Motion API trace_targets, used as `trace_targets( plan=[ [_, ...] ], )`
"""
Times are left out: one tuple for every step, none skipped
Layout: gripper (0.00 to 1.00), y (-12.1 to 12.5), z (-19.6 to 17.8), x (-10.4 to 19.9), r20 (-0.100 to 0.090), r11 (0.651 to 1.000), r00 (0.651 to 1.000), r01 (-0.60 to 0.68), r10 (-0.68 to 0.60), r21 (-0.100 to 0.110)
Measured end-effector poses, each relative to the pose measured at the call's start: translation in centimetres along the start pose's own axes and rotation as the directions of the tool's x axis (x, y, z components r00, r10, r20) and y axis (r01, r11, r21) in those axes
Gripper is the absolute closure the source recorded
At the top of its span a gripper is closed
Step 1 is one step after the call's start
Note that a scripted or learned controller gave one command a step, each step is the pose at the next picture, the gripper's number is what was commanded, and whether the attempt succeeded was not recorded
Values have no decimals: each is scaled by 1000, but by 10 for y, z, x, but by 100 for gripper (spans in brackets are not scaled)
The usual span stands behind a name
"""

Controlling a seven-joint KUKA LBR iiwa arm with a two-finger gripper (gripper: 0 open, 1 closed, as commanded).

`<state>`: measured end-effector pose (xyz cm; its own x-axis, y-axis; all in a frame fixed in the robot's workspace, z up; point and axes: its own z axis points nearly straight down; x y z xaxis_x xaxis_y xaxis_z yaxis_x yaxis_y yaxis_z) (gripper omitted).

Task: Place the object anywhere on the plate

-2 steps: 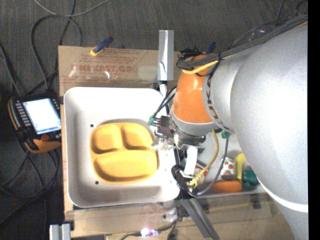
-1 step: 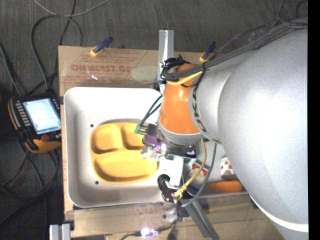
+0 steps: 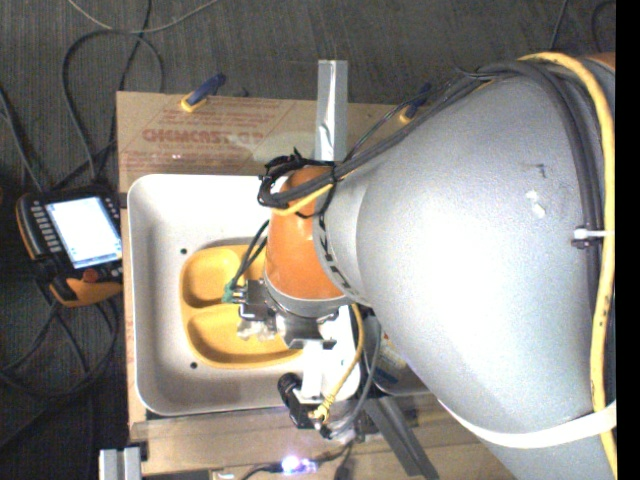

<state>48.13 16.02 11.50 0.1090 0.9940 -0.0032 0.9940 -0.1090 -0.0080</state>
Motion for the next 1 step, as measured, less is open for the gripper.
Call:
trace_targets(
  plan=[
    [100,75,-104,-58,2,994,994,107,-107,-6]
  ],
)
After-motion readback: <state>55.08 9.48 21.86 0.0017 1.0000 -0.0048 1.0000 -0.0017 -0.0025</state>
